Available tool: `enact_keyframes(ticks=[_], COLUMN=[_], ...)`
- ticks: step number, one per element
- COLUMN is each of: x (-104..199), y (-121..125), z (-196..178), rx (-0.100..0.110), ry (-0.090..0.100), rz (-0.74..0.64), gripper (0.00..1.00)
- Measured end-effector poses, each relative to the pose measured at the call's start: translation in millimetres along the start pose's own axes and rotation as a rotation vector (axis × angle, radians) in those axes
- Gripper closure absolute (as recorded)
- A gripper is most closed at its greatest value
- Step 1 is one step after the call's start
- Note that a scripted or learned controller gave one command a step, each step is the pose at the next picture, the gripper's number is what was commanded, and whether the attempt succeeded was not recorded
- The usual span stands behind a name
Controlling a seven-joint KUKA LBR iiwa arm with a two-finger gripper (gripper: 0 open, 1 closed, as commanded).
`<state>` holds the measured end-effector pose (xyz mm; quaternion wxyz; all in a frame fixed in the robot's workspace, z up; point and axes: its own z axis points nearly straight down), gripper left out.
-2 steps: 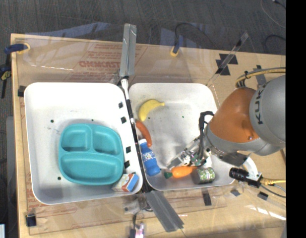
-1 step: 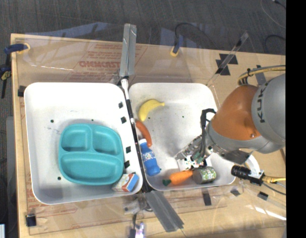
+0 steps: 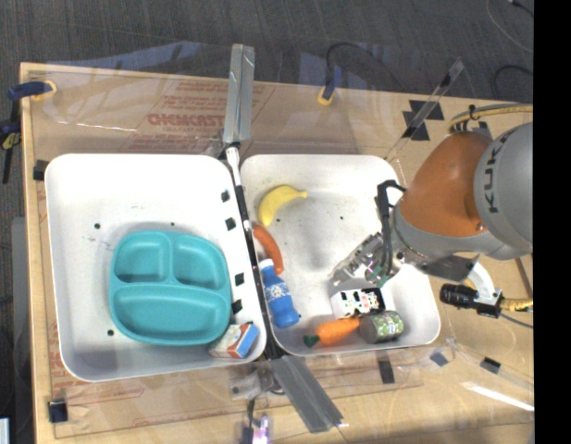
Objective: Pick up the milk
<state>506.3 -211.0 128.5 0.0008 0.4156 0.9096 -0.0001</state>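
The milk is a small white carton with black patches, lying in the right bin near its front right corner. My gripper hangs directly behind and above the carton, its metal tip close over the carton's far edge. The grey arm with the orange band reaches in from the right above the bin's right wall. I cannot make out any contact between the gripper and the carton.
An orange carrot and a dark can lie against the milk's front. A blue bottle, an orange sausage and a banana lie along the right bin's left side. The left bin holds a teal divided tray and a small carton.
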Motion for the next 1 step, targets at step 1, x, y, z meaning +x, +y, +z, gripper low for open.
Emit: enact_keyframes(ticks=[1], x=[0.0], y=[0.0], z=[0.0], rx=[0.000], ry=[0.000], rz=[0.000], gripper=[0.00])
